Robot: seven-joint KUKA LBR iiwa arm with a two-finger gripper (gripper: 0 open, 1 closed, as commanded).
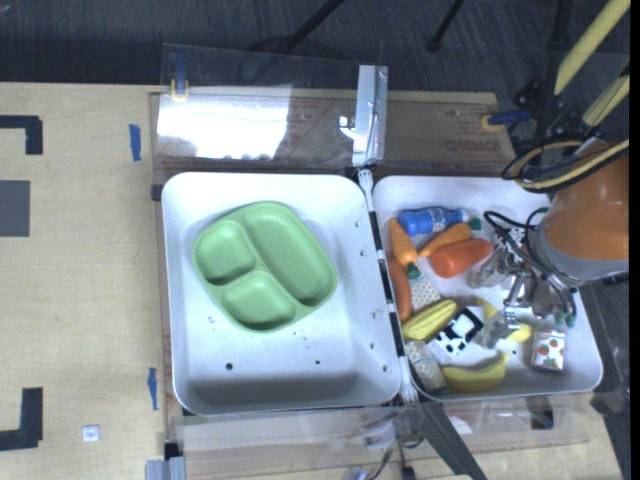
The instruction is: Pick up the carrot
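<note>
Reaching: gripper point(508, 313) hovers over the right bin point(585, 368), near the banana point(474, 374).
Carrot point(402, 268): by the divider; approach along its length.
Grip: cannot tell.

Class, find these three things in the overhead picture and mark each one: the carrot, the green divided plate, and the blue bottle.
carrot point(402, 268): camera view, middle of its orange body.
green divided plate point(263, 264): camera view, central ridge between compartments.
blue bottle point(431, 218): camera view, middle of its body.

Light fell evenly from above, bright on the white bins point(190, 268). Glare washed over the clear panel point(230, 123) behind them. The picture was slightly soft, with faint shadows.
</note>
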